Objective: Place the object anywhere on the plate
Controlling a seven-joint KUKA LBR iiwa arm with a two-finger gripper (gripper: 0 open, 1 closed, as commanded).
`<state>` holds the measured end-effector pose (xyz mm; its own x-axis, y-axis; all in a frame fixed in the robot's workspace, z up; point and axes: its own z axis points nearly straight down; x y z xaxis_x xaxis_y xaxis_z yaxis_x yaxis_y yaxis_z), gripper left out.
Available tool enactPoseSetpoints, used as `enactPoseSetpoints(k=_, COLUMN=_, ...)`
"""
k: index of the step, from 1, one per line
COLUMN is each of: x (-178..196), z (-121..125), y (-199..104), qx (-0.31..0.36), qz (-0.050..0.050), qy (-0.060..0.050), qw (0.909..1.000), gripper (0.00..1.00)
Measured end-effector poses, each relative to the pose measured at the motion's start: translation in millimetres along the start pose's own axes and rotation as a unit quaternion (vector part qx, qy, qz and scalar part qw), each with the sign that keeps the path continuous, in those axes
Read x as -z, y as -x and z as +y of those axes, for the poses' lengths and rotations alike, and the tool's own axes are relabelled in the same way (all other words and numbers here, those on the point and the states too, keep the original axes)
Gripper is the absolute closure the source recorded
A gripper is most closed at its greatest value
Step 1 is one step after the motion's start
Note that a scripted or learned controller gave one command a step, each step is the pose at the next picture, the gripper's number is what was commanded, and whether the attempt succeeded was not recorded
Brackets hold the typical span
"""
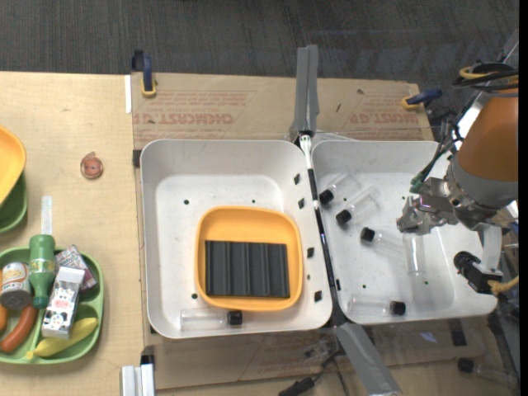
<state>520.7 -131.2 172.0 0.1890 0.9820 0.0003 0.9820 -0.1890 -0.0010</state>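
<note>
Camera view: we see the yellow plate in the left bin, bearing a black ribbed block. The gripper hovers over the right bin among clear vials with black caps; we cannot tell its state.

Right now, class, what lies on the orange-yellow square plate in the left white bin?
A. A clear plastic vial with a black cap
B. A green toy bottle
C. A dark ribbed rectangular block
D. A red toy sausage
C: a dark ribbed rectangular block lies flat on the orange-yellow square plate in the left white bin, covering most of the plate's lower half.
</note>
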Motion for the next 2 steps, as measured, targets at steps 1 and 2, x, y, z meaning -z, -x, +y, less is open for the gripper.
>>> enactPoseSetpoints(k=1, x=60, z=-25, y=-7, qx=0.012, qz=-0.001, qy=0.000, qw=0.9999, gripper=1.00)
enactPoseSetpoints(k=2, x=73, z=-42, y=-6, qx=0.043, qz=-0.001, qy=-0.001, qw=0.9991, gripper=1.00)
